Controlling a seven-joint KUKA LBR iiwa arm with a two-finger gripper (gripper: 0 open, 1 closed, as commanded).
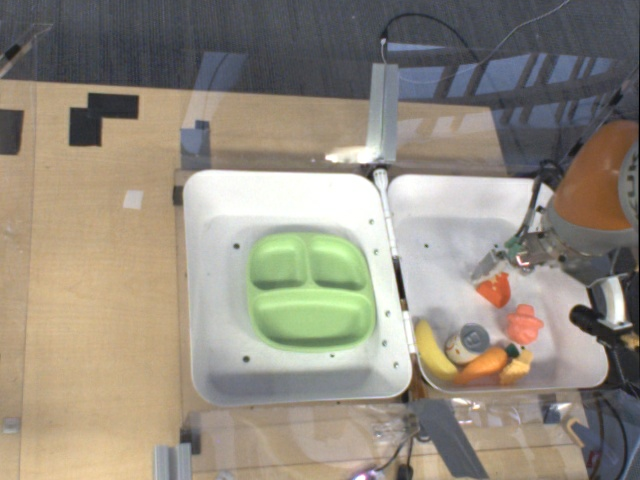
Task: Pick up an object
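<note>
Along the bottom edge of the right bin [440, 208] lie a banana [428, 345], a small round can [466, 344], a carrot [482, 365] and a yellow piece [515, 369], close together. Just above them sit a pink toy [523, 324] and an orange toy [494, 290]. The gripper [503, 260] hovers just above the orange toy, fingers spread and holding nothing. A green divided plate [310, 289] rests in the left bin [215, 268].

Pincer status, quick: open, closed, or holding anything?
Pincer: open, fingers spread, nothing between them; it sits just above the small orange-red toy in the right bin.
</note>
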